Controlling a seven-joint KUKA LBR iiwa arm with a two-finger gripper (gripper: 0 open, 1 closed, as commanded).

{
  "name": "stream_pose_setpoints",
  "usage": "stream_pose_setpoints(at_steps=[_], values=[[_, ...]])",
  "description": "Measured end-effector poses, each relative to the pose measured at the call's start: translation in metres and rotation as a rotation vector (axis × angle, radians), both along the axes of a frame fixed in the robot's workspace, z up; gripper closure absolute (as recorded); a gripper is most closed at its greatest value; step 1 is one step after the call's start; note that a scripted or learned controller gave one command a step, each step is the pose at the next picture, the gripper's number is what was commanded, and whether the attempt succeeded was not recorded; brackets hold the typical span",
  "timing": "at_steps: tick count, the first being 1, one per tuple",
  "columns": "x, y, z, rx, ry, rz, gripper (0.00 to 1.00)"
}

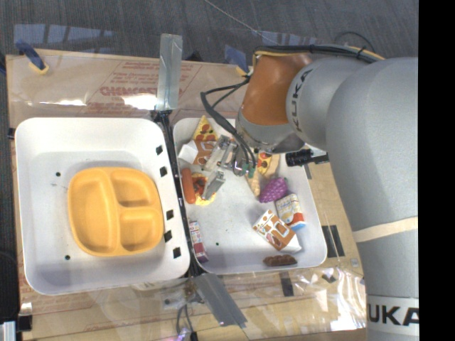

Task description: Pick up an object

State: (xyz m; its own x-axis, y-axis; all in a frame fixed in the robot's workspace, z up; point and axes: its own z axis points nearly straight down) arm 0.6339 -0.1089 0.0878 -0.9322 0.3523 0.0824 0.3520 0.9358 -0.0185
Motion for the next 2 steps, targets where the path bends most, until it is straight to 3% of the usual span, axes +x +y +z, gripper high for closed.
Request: stream_pose_setpoints(at_steps=[1,2], values=[[0.005,0.000,0.015,-0.006,-0.017,0.006,1.00],[0.004,-0.012,0.169,-0.011,-0.103,0.150,1.00]])
